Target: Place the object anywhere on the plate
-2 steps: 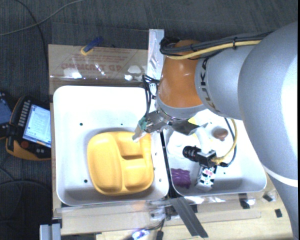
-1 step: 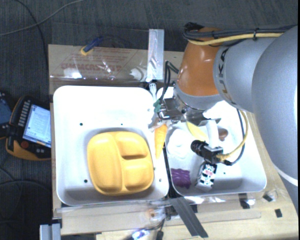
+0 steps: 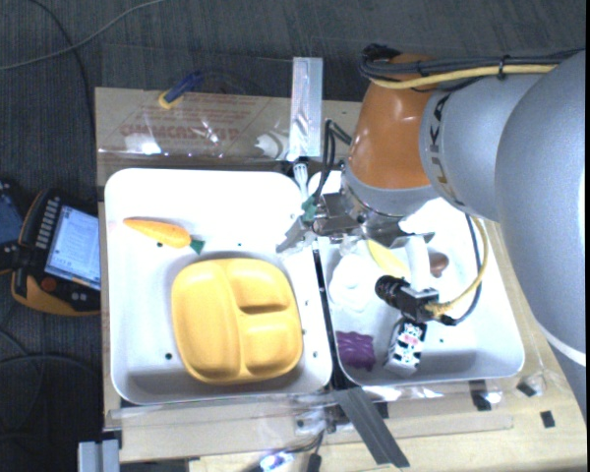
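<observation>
From my one overhead feed, the yellow plate [image 3: 236,318] with its divided compartments lies in the left bin [image 3: 138,362], and I place everything else from it. The orange carrot [image 3: 157,231] with a green tip lies up and to the left of the plate, in the same bin. It is close to the plate's rim but off it, on bare white floor.

The end effector [image 3: 310,226] sits just above and to the right of the plate's upper right corner, over the wall shared by the two bins. I cannot tell whether it is open or closed, and I see nothing gripped in it. The grey arm [image 3: 531,165] and its orange band [image 3: 393,146] come in from the right of the plate and cover much of the right bin [image 3: 482,342].

The other loose things lie in that bin, right of the plate. A purple item [image 3: 355,347] is just across the shared wall, level with the plate's lower edge. A small black-and-white figure [image 3: 406,345] stands beside it, farther from the plate. A white rounded piece [image 3: 354,288] lies above them, then a pale yellow piece [image 3: 385,256], then a brownish one [image 3: 439,262], which is partly hidden.
</observation>
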You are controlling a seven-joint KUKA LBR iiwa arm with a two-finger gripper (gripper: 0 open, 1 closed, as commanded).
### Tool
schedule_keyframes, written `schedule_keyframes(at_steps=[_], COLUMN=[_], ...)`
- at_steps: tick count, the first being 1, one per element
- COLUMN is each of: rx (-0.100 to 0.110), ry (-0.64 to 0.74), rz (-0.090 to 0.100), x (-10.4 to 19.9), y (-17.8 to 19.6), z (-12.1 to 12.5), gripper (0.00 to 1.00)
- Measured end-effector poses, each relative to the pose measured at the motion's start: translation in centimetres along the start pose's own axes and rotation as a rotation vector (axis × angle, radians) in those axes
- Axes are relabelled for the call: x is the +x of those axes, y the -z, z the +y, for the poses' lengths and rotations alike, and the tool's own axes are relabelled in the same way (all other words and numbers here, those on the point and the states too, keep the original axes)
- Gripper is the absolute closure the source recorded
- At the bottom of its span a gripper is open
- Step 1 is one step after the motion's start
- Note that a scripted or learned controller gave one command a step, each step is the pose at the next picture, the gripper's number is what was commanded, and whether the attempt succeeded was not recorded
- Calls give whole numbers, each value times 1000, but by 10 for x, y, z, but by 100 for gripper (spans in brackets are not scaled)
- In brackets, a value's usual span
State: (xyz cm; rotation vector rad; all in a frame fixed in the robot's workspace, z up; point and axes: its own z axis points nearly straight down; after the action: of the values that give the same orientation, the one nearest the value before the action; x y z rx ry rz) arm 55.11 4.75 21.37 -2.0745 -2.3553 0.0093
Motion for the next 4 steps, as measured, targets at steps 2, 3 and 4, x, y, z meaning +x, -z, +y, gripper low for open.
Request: schedule_keyframes(at_steps=[2, 3, 4], rx=[4, -1, 3], ry=[-85, 100, 21], rz=[0, 1, 1], x=[8, -15, 54], y=[-25, 54, -17], z=[-57, -69, -61], gripper=[100, 100, 100])
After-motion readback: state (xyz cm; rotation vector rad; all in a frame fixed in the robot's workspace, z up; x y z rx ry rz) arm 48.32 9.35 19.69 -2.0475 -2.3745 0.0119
